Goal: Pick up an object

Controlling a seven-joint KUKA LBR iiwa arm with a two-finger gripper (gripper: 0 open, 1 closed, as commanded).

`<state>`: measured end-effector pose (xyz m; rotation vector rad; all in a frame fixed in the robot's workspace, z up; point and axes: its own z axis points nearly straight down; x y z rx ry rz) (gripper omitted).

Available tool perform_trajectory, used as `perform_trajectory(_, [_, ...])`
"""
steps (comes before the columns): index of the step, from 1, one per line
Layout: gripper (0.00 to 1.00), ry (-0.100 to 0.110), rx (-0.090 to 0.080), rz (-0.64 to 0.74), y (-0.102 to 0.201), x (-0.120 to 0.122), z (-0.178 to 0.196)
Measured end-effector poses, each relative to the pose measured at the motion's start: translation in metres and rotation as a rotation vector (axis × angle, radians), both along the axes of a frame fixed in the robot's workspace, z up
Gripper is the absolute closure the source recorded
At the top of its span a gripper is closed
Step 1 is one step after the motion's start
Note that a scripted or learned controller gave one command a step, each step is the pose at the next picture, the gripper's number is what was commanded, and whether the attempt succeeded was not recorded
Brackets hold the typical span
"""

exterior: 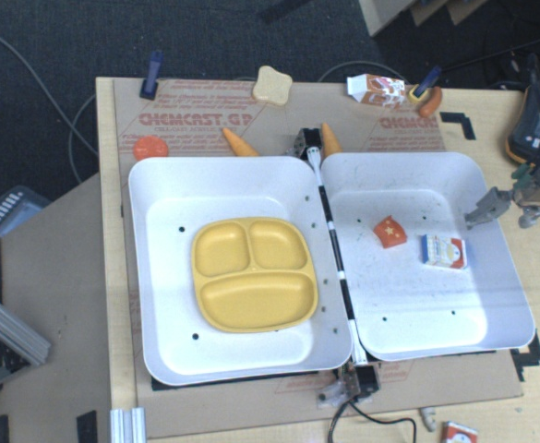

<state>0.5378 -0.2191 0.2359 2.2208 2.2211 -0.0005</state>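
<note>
We see the tool (pixel 502 203) at the right bin's (pixel 491 330) far right rim; can't tell its state. Red block (pixel 390 233) and small carton (pixel 444 251) lie apart inside. Yellow tray (pixel 253 273) fills left bin (pixel 159 247).

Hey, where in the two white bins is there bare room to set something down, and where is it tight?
Free: the right bin's floor in front of the orange block and small carton, and its left strip along the divider. In the left bin, a narrow border around the yellow divided plate. Crowded: the right bin's upper right, where the gripper reaches in near the carton.
</note>
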Motion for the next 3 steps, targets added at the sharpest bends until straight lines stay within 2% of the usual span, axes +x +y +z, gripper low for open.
perform_trajectory(1, [0.0, 0.003, 0.002, 0.001, 0.034, 0.06, -0.107])
perform_trajectory(2, [0.0, 0.002, 0.003, 0.001, 0.106, 0.077, -0.152])
perform_trajectory(3, [1.0, 0.0, 0.002, 0.001, 0.106, 0.078, -0.141])
